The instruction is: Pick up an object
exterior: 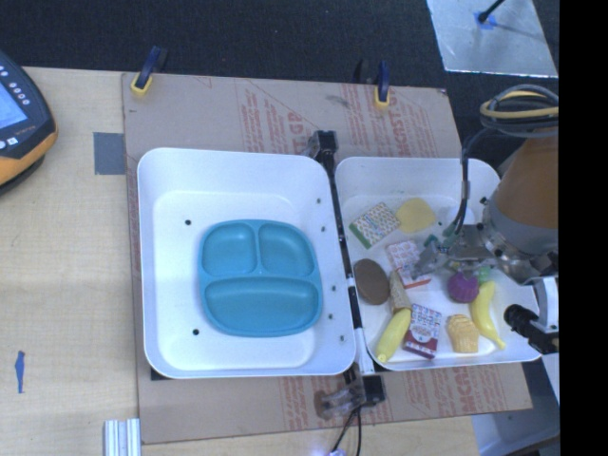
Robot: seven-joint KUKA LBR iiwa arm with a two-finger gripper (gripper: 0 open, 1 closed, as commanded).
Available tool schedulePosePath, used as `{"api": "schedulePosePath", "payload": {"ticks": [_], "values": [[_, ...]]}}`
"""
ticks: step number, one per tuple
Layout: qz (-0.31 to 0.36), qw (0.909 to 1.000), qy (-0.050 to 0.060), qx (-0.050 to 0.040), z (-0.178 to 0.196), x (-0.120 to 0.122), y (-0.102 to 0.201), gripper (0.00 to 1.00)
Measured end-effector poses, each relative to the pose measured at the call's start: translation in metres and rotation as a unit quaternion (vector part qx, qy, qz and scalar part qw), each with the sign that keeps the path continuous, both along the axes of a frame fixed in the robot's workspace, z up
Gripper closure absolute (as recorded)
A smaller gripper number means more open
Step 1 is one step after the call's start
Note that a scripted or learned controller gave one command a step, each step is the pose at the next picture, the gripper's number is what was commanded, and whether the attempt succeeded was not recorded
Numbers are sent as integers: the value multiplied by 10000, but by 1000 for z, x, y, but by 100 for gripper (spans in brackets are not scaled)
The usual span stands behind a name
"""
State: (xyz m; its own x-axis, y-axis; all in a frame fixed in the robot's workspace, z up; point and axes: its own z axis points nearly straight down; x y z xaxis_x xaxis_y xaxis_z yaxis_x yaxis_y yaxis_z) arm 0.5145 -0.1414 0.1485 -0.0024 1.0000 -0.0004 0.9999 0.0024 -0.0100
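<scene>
Camera view looks down on a tabletop [66,255] carrying two white bins side by side. Left bin [161,255] holds a blue divided plate [258,278] lying flat near its middle. Right bin [366,174] holds a scatter of small things: a green patterned card [374,223] next to a pale yellow round piece [415,215] at the far side, a brown oval [371,280] near the left wall, a red and white packet [424,331] between a yellow banana-like piece [393,334] and a corn cob [463,332] at the near side, a purple fruit [464,286] and a second banana [486,313] toward the right. The arm [529,198] reaches in from the right, and the tool [439,253] sits low over the middle of the right bin, just beside a small pink and white card [406,257] and left of the purple fruit. Whether the tool is spread or pressed together cannot be told; nothing can be seen gripped by it
</scene>
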Motion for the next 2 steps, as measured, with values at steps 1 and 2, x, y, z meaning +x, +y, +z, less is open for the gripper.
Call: {"api": "schedulePosePath", "payload": {"ticks": [1, 2], "values": [[34, 10000, -51, -4, -27, 82, 12, 0], [33, 10000, -48, 8, -54, 121, -1, 0]]}}
